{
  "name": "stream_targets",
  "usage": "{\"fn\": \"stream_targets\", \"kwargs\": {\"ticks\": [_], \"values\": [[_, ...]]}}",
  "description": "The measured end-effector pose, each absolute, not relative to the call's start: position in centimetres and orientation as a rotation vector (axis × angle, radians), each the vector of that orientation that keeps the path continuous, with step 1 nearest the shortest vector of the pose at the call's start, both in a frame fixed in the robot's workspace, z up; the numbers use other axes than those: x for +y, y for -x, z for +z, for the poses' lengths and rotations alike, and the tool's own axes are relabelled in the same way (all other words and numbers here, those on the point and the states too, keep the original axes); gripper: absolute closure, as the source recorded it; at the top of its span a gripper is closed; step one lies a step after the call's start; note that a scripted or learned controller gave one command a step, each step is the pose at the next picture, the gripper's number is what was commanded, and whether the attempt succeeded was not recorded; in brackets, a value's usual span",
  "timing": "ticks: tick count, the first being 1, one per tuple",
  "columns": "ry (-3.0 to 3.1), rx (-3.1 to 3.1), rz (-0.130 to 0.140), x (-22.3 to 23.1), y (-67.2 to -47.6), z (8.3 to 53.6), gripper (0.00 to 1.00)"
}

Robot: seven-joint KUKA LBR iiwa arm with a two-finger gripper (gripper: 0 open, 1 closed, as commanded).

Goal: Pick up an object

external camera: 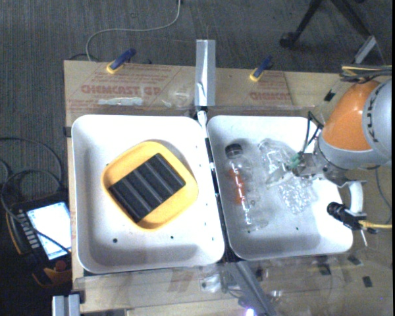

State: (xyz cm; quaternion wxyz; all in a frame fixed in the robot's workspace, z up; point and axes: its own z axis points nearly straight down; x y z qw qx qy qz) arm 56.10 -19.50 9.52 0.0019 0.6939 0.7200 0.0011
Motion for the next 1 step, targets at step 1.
{"fn": "stream_targets", "kwargs": {"ticks": [1], "values": [[-2.122,2.333,-0.018,-19.52,-60.56,8.96,0.0]]}}
